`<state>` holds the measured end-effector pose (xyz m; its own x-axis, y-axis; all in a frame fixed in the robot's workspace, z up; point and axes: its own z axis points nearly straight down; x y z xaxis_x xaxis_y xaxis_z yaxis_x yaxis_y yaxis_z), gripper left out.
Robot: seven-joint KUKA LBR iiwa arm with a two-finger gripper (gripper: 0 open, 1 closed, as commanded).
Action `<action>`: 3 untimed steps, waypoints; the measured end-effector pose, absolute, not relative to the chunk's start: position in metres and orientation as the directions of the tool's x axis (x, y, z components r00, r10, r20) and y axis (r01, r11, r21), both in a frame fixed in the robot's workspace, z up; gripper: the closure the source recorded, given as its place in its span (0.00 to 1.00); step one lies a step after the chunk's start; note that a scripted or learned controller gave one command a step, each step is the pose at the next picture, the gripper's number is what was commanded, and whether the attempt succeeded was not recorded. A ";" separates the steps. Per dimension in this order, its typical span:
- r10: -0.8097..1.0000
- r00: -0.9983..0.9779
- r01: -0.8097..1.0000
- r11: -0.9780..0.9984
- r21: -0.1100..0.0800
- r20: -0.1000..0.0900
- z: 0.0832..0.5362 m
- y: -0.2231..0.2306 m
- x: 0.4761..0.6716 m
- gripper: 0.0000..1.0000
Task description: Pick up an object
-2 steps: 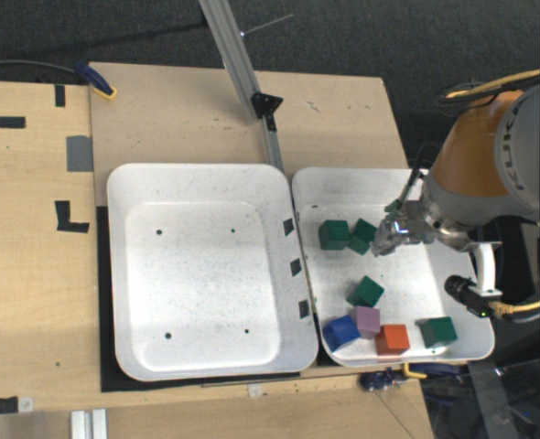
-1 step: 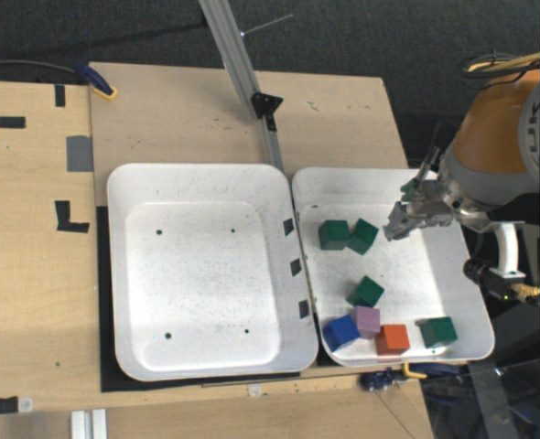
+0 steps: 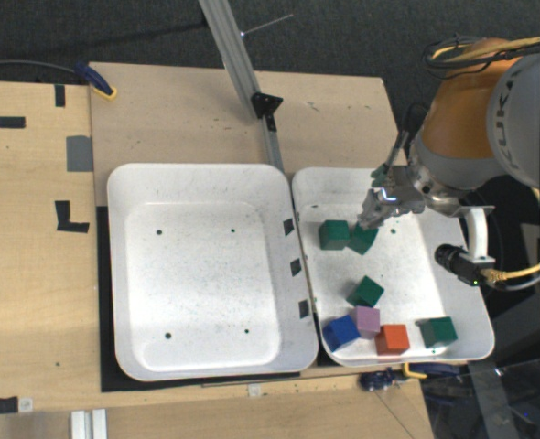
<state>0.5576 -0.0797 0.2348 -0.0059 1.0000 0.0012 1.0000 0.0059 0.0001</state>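
Camera view: gripper (image 3: 372, 219) sat low in the right bin (image 3: 407, 188), over a green block (image 3: 363, 240) touching a second green block (image 3: 334, 235) on its left. Finger state: can't tell. Target lay directly beneath.

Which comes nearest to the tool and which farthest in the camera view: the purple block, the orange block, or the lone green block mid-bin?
Measured from the tool in the right bin:
1. Lone green block, mid-bin, just below the tool.
2. Purple block, lower down, beside the blue block.
3. Orange block, near the bin's bottom edge.
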 end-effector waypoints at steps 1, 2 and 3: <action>1.000 -0.006 1.000 0.006 0.000 0.002 0.235 -0.039 0.581 1.00; 1.000 -0.007 1.000 0.007 0.000 0.002 0.244 0.010 0.600 1.00; 1.000 -0.007 1.000 0.007 0.000 0.002 0.248 0.061 0.616 1.00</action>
